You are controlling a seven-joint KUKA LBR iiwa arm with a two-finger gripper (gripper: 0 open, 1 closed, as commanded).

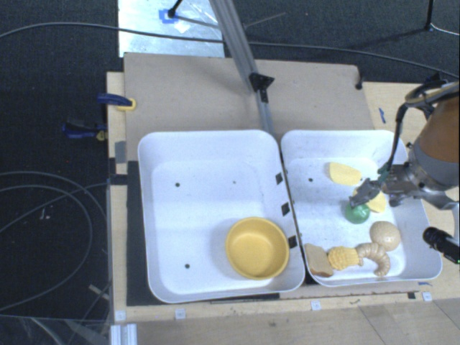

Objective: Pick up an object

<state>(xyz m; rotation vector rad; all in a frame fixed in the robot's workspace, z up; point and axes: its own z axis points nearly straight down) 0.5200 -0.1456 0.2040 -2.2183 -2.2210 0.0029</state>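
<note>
A: Left to right, quick?

B: Left bin (165,192) has a yellow bowl (257,246). Right bin (316,146): yellow slice (345,173), green ball (357,213), bread piece (318,261), corn (343,257), beige toy (381,243).

A: Progress?

B: Nothing lifted, I'd say. My gripper (374,190) sits low right by the ball; I can't tell how far its fingers are spread, or whether they have anything.

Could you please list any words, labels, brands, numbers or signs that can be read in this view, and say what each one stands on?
No readable text in this view.
The two shallow white plastic bins carry small black marks along their shared edge, with no letters legible.
A strip of blue tape on the floor is blank.
The round yellow bowl carries no print.
</note>
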